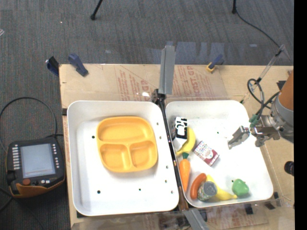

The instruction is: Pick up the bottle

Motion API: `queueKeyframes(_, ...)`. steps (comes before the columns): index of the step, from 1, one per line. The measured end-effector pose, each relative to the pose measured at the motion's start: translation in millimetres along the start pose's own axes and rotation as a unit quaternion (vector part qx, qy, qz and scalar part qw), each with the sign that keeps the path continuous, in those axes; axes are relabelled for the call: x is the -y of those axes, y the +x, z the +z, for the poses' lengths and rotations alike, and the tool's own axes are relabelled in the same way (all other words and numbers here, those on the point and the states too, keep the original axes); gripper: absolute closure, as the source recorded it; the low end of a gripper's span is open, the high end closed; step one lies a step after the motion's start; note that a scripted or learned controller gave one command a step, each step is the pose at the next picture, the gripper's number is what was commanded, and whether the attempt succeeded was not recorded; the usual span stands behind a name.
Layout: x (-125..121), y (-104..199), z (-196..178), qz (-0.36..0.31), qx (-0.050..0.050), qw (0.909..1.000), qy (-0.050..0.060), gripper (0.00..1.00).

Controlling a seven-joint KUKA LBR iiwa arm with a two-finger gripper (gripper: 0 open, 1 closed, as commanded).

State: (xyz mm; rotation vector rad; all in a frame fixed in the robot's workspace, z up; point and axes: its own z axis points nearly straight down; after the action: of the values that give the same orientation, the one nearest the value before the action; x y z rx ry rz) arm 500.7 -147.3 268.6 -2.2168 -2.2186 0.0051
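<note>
Camera view looks down on the worktop (110, 83): the tool (238, 137) hangs over the right bin (218, 108), whether apart or together I cannot tell. The bottle (180, 127) lies against that bin's left wall, touching a banana (187, 142).

arm (288, 110): grey | orange band | black cables | silver wrist

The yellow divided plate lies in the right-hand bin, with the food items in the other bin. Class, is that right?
Not quite. The camera view shows the yellow divided plate in the left-hand bin; the food items lie in the other, right-hand bin.
</note>
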Motion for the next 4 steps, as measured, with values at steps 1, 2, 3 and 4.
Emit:
queueKeyframes(1,0,0,0,0.000,0.000,1.0000,0.000,0.00)
queueKeyframes(2,25,-28,124,0.012,-0.001,0.9999,0.000,0.00)
queueKeyframes(3,24,-57,155,-0.046,-0.001,0.9989,-0.001,0.00)
queueKeyframes(4,24,-58,155,-0.046,0.000,0.9989,-0.001,0.00)
